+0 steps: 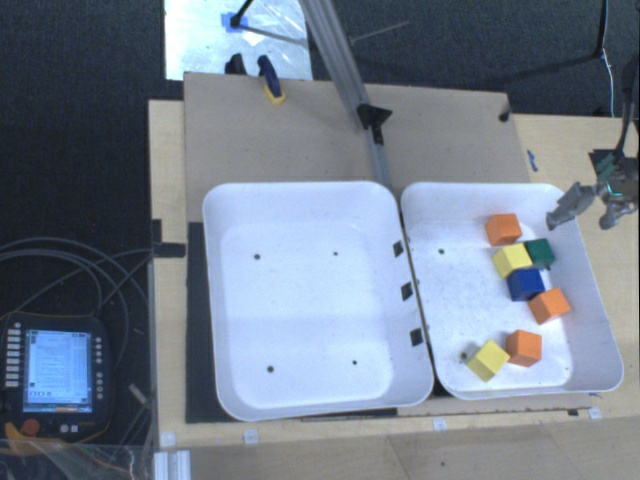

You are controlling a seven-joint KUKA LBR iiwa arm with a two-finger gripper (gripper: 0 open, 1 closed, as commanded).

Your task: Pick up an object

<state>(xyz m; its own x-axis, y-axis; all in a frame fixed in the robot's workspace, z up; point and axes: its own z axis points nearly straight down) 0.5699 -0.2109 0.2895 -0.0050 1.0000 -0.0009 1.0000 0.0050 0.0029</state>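
Observation:
The right white bin holds several small blocks. An orange block lies at the top, with a yellow block, a green block and a blue block clustered below it. Another orange block sits by the right wall. A third orange block and a second yellow block lie near the front. My gripper hangs over the bin's upper right rim, right of the top orange block. It is open, with nothing between its fingers.
The left white bin adjoins the right one. A slanted grey pole ends at a black clamp behind the bins. A yellow-handled clamp lies on the brown board. A teach pendant and cables lie on the floor to the left.

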